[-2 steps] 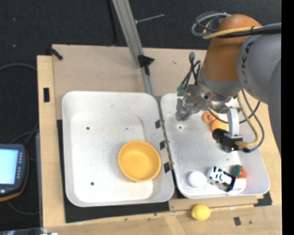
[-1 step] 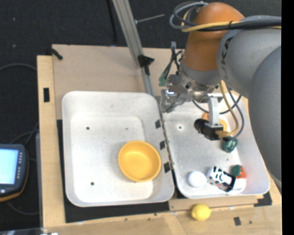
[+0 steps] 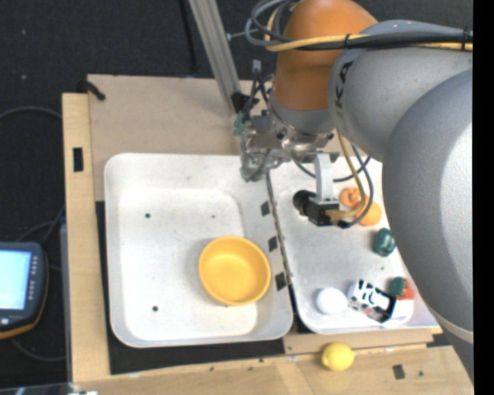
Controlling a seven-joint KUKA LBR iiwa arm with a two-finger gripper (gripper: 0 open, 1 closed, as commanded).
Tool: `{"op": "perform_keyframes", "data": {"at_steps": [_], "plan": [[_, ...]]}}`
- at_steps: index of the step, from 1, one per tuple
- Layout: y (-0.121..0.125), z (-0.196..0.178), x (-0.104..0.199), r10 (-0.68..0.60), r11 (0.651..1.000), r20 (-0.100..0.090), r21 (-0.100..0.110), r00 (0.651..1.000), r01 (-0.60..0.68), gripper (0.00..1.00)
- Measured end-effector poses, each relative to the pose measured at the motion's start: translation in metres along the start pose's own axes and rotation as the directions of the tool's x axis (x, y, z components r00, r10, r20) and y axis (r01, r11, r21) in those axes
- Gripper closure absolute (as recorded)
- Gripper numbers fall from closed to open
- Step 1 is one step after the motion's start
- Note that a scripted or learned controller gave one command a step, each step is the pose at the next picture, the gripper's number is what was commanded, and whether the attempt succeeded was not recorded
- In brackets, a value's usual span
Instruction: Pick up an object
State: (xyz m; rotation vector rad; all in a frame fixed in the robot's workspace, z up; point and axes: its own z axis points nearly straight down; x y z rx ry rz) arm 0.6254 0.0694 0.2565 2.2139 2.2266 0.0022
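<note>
My gripper, its spread impossible to judge here, hangs apparently empty over the bin rim, mid-approach; next I must line up above the bowl and descend.

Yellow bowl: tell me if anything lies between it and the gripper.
Nothing visible does. The gripper hangs over the far right corner of the left-hand bin. The yellow bowl sits nearer the camera in that same bin, and only bare white bin floor lies between them.

my grey arm bends down; my gripper hangs over the far end of the ridge between 2 bins.
</note>
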Motion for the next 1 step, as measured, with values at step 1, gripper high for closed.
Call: {"op": "perform_keyframes", "data": {"at_steps": [1], "plan": [[-0.0005,-0.0003,-0.0041,0.003,1.0,0.004,0.002,1.0,-0.003,0.0]]}}
